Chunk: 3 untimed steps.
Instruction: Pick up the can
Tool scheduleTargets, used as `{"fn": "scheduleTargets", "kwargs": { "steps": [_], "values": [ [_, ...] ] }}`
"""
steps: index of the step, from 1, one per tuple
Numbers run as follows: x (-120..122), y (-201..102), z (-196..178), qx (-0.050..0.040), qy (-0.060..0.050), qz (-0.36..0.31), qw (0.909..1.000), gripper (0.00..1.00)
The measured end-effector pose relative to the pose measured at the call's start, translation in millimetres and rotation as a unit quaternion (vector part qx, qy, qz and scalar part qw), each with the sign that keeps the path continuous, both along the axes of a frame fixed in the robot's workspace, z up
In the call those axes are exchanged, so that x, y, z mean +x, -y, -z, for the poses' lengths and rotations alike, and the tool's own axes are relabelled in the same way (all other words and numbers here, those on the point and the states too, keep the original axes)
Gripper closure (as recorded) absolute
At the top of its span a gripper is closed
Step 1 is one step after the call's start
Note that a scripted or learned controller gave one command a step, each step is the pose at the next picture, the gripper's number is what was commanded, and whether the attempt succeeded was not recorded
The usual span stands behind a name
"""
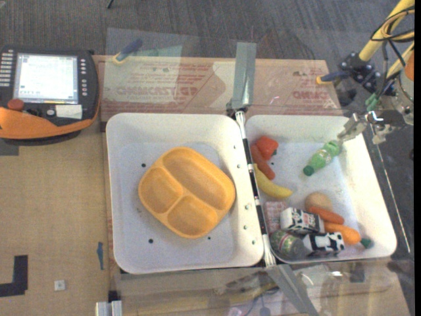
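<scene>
The can (287, 243) lies on its side in the front left corner of the right bin (378, 196); it is dark with a green and red label. It touches a black-and-white cow toy (326, 242) on its right, and a second cow-patterned toy (299, 219) sits just behind it. My gripper (362, 125) hovers over the bin's far right corner, well away from the can and close to the green bottle (321, 158). Nothing shows between its tips.
The right bin also holds a red pepper (264, 148), a banana (272, 187), a potato (317, 201) and carrots (342, 232). An orange divided plate (187, 191) lies in the left bin (125, 176). A teach pendant (46, 91) rests at the far left.
</scene>
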State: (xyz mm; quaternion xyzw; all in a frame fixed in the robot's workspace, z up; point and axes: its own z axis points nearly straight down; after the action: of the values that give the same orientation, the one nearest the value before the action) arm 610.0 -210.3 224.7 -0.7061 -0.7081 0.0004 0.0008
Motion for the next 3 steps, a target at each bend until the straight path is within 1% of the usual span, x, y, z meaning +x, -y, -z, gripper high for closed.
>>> {"fn": "scheduleTargets", "kwargs": {
  "steps": [1,2,3],
  "values": [
    [-15.1,4.5,14.7,0.0001,0.000,-0.083,0.9965,0.00],
    [-39.7,-5.6,129.5,0.0029,0.003,-0.054,0.9986,0.00],
    [43.0,5.9,106.1,0.0012,0.003,-0.106,0.9944,0.00]
  ]
}}
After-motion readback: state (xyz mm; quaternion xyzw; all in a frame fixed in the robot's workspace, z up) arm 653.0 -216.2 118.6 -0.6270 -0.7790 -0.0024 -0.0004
